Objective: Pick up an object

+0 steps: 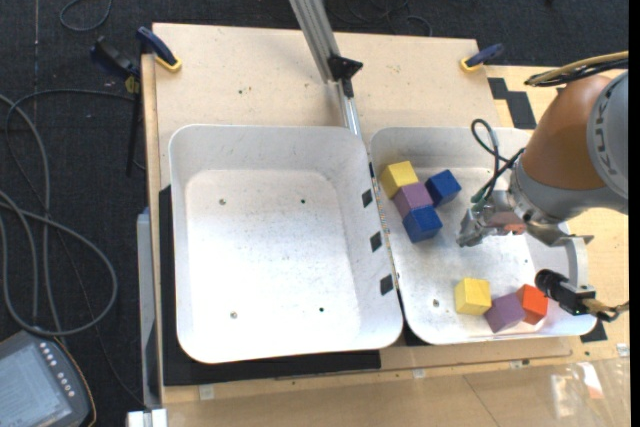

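The right bin (pixel 440 327) holds several small blocks. A yellow block (pixel 398 176), a purple block (pixel 413 197) and two blue blocks (pixel 443 186) (pixel 423 223) cluster at its upper left. Near the front edge lie another yellow block (pixel 472 295), a purple block (pixel 505 311) and an orange block (pixel 535 303). My gripper (pixel 472 231) hangs over the middle of the right bin, just right of the blue blocks, with nothing visibly between its fingers. The arm's orange band and grey wrist hide the bin's right side.
The left bin (pixel 190 215) sits beside the right one, sharing a middle wall. A slanted metal pole (pixel 305 0) reaches down to the bins' upper junction. Clamps (pixel 158 50) (pixel 482 56) hold the board's far corners. Cables lie on the dark floor around the bench.
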{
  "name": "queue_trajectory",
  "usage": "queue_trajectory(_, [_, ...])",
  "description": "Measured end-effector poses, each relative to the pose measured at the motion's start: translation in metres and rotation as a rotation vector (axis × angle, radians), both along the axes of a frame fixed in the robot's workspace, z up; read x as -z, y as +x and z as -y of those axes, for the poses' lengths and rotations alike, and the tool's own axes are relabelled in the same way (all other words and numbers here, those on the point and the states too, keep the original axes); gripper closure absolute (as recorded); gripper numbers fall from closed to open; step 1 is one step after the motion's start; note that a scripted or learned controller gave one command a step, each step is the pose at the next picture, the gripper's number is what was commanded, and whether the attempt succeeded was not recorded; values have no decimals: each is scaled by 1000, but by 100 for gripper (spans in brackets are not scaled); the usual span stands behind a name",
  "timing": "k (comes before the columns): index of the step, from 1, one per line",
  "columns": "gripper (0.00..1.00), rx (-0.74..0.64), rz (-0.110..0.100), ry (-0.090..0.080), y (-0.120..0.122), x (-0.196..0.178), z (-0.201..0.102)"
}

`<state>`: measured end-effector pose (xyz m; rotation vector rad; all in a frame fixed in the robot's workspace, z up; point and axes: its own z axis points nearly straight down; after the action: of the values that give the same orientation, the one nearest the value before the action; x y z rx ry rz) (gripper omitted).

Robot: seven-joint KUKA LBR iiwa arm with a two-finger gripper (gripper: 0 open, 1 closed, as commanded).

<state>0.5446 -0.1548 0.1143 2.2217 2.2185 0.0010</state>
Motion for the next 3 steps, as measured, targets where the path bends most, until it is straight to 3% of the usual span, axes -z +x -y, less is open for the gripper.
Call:
queue_trajectory(2, [100,-4,7,-2,3,-126,10])
queue_trajectory(3, [100,-4,0,-1,4,-125,10])
